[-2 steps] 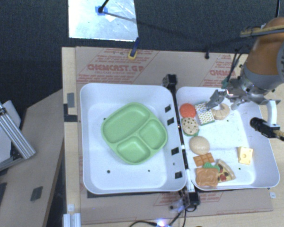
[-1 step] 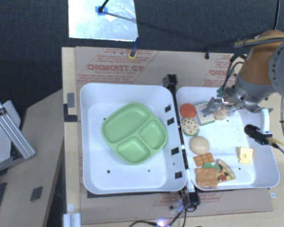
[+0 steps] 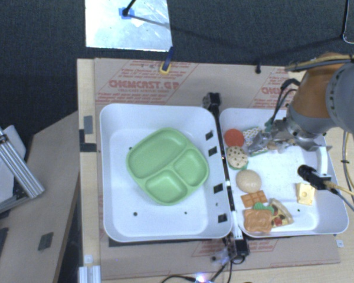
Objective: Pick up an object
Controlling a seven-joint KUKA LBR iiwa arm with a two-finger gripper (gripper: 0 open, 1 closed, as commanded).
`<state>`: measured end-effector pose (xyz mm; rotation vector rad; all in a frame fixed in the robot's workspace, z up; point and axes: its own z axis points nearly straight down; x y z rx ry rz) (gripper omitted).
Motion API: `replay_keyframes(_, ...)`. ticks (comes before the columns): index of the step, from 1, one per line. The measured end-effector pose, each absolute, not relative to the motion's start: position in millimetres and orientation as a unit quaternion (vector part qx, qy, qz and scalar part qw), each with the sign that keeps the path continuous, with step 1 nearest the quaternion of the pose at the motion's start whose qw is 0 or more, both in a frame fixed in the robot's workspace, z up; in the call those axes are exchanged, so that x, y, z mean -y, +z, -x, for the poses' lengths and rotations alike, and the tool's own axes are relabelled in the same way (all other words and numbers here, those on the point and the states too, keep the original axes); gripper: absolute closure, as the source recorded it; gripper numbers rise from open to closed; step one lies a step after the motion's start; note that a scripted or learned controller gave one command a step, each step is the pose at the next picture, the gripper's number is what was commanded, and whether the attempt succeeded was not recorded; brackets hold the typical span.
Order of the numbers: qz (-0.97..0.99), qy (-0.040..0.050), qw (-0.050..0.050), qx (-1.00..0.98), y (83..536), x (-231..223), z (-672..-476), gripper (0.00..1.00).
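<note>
Nearest the lens, in the front corner of the right-hand shallow white plastic bin (image 3: 283, 164), a square tan toy toast (image 3: 258, 220) and a toy pizza wedge (image 3: 279, 212) are seen lying against each other. Both bins are carried by a brown cardboard-lined counter (image 3: 141, 81). The left-hand shallow white plastic bin (image 3: 115, 217) is set rim to rim with the right one, probably so that one arm can serve both. The grey arm with an orange band (image 3: 324, 99) is brought in from the right and bent down over the far end of the right bin. A pale green three-compartment plate (image 3: 167, 165) is laid flat and alone in the left bin, apparently kept apart from the small pieces. The tool (image 3: 264, 140) is lowered among those pieces, just beside a red round toy tomato (image 3: 234, 137). Whether it is apart or together cannot be told, and nothing can be seen held in it. A beige egg-shaped toy (image 3: 248, 180) lies mid-bin near the dividing wall, with a round chip-studded toy cookie (image 3: 237, 157) between it and the tomato. An orange waffle-patterned toy square (image 3: 253, 198) lies just in front of the egg, and a small yellow toy cheese block (image 3: 305, 194) sits well apart at the right. The tomato and the cookie are judged the likeliest things to be picked, being closest to the tool.
</note>
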<state>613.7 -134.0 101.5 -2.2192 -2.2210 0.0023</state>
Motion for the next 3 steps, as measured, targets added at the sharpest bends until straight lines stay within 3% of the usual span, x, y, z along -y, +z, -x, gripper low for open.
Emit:
replay_keyframes(1, 0.707, 0.0001, 0.000, 0.708, 84, 133, -614.3, 0.00)
replay_keyframes(2, 0.707, -0.0014, -0.001, 0.707, 96, 134, -615.4, 1.00)
replay_keyframes(3, 0.707, -0.0015, -0.002, 0.707, 151, 137, -607.0, 1.00)
